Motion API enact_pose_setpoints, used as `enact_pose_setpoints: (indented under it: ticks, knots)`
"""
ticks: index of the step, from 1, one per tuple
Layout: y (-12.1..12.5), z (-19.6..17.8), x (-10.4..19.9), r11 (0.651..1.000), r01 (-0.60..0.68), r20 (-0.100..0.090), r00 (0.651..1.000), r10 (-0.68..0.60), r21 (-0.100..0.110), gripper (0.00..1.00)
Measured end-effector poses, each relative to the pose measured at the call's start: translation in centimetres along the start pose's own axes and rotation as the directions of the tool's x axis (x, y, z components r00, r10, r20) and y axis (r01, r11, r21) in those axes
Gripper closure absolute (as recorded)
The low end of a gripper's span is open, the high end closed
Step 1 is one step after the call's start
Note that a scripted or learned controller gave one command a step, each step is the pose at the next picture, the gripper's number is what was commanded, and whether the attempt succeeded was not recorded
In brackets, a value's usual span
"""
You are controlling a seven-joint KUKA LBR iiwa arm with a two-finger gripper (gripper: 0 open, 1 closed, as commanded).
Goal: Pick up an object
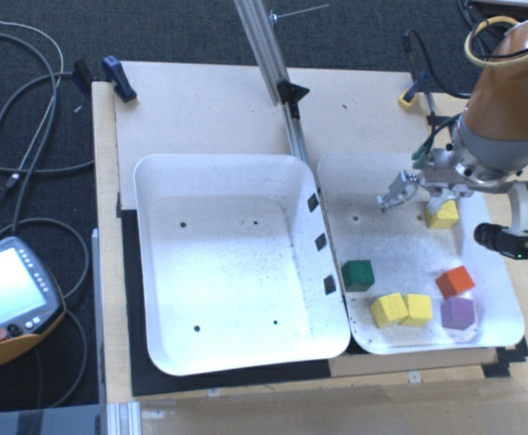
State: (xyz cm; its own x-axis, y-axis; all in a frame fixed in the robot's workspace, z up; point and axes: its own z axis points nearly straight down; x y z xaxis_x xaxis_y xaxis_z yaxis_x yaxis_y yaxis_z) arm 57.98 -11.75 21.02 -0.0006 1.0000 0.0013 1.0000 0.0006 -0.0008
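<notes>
Over the right bin (508, 320) | hand (398, 191) hangs low, grip state cannot be told, nothing seen held | yellow block (443, 214) just beside it, toward the arm | step: approach | next: centre over a block, then descend.

Blocks (415, 306) crowd right bin's (372, 243) front.
</notes>
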Motion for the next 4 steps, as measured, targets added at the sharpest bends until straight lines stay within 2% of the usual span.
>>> enact_pose_setpoints:
  ticks: [1, 2, 3, 4]
  knots:
    - [-1.0, -7.3, 2.7, 1.000, 0.004, 0.001, 1.000, -0.004, -0.010, 0.00]
    - [-5.8, 1.5, 7.0, 1.000, 0.003, -0.003, 1.000, -0.003, 0.012, 0.00]
    - [-9.9, 1.1, 6.7, 1.000, -0.002, -0.001, 1.000, 0.002, 0.005, 0.00]
    - [-4.9, 5.9, -1.2, 1.000, -0.006, 0.005, 1.000, 0.006, 0.000, 0.00]
